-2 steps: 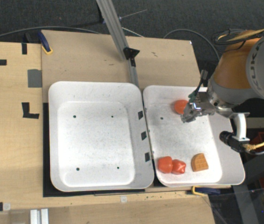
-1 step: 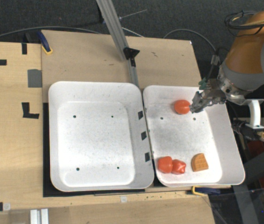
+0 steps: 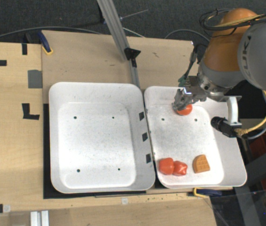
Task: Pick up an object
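My gripper (image 3: 184, 100) sat low over an orange-red object (image 3: 184, 109) near the right bin's (image 3: 217, 173) far edge; I couldn't tell its state. A red piece (image 3: 172, 166) and waffle-like piece (image 3: 201, 163) lay near its front edge.

Small red-orange object (image 3: 184, 109), far end of right bin (image 3: 170, 135)

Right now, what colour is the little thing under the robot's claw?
Orange-red, seen in the camera view beneath the gripper.

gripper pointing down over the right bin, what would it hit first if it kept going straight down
Most likely the orange-red object right under the gripper, at the far end of the right bin. One slanted view leaves depth unclear, so it may already touch it.
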`<action>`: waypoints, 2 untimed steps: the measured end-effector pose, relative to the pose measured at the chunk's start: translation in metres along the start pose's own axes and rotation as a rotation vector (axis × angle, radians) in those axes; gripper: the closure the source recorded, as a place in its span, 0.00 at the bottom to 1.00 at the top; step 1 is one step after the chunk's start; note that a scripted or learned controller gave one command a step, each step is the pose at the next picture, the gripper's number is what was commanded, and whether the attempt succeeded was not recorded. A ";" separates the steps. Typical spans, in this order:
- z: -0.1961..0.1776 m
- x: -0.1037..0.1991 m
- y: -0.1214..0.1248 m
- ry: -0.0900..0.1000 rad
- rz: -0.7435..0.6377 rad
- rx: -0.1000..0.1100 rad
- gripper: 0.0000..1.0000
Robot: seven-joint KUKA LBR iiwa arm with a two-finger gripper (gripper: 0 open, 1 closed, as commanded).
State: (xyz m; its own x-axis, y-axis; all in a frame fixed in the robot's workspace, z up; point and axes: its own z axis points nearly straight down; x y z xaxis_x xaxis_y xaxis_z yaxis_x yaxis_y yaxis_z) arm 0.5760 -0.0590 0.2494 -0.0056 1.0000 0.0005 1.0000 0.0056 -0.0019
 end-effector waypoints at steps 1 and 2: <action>-0.005 0.053 0.016 0.001 -0.001 -0.001 1.00; -0.007 0.108 0.033 0.001 -0.001 -0.001 1.00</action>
State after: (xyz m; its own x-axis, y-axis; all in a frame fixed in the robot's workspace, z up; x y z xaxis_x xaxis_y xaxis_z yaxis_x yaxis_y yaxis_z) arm 0.6080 0.0491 0.2565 -0.0066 1.0000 0.0016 1.0000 0.0066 -0.0005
